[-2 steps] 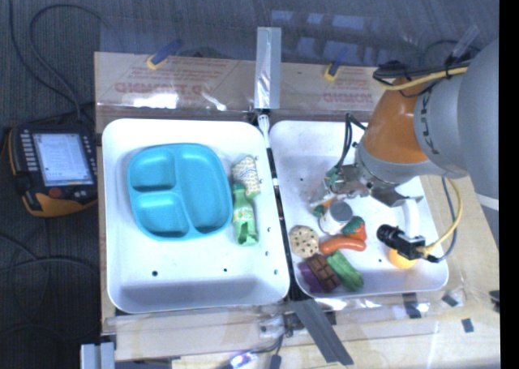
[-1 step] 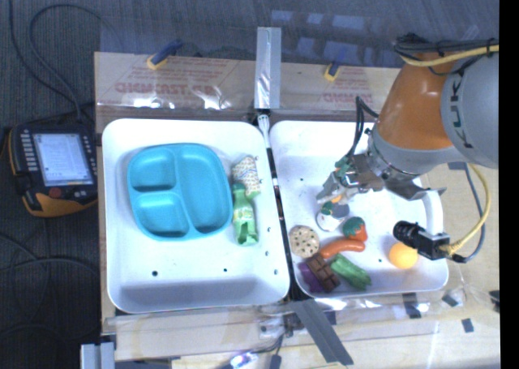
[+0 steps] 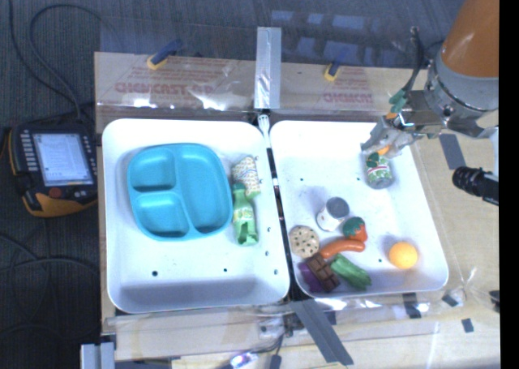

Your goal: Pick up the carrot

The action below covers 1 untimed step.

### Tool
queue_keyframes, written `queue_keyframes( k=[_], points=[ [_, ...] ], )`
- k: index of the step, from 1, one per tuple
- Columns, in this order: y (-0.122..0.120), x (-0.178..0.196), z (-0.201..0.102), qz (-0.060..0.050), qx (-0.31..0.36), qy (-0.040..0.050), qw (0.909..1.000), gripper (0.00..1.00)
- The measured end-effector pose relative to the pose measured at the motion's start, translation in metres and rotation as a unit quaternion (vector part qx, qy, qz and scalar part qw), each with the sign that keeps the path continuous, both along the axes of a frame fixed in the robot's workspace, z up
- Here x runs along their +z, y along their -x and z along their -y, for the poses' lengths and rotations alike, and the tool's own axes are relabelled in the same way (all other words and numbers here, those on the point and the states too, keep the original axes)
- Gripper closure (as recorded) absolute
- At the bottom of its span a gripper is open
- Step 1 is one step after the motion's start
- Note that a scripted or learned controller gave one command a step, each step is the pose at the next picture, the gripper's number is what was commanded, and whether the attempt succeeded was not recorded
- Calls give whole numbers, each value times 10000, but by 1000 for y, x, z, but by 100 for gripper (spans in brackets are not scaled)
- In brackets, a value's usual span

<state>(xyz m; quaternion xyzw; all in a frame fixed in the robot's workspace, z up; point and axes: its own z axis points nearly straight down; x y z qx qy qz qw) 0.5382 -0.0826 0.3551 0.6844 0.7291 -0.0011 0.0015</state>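
Jaws (image 3: 388,134) hung over the upper right of the right bin (image 3: 422,189), well apart from the carrot (image 3: 345,243); couldn't tell whether they were spread or clenched, nothing visibly between them. A small green-and-white can (image 3: 378,171) sat just below them. Carrot lay toward the near edge of that bin, tilted, touching a green pepper-like piece (image 3: 350,271), with a cookie (image 3: 304,239) and a chocolate bar (image 3: 320,272) to its left, an orange (image 3: 403,255) to its right and a small jar (image 3: 332,213) above it. Judgement: the approach needed to travel across to the carrot, line up across its narrow width and come straight down, since the neighbours crowd it. Left bin (image 3: 113,197) held a blue divided plate (image 3: 178,189) and wrapped items (image 3: 245,201). Counter (image 3: 454,205) was taped plastic over board; a teach pendant (image 3: 53,169) lay on dark carpet left of the bins.
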Motion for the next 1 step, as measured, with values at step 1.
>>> queue_keyframes(
  k=[1],
  points=[
    [-22, -88, -73, -22, 129, -15, 9999, 100]
  ],
)
